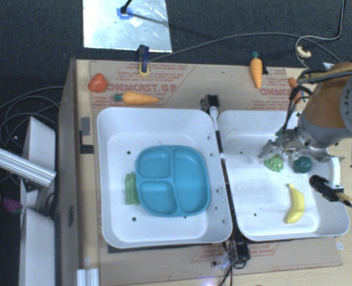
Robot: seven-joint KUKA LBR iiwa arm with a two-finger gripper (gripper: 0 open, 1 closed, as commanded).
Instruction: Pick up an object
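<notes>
In the right bin (247, 219), a small green bumpy object (275, 163) lies near the middle. A teal ball (302, 164) sits just to its right, and a yellow banana (295, 204) lies toward the front right. My gripper (275, 151) is low over the right bin, right at the far edge of the green object. Its grip is hidden by the wrist, and I cannot tell whether it touches the object. In the left bin (113, 159), a blue divided plate (173, 179) lies flat with a green piece (130, 188) along its left side.
On the cardboard behind the bins lie an orange carrot (137, 98), a second carrot (257, 71) and a red-orange fruit (97, 83). A blue and yellow clamp (143, 58) holds the board's far edge. The divider between the bins (218, 154) runs just left of the gripper.
</notes>
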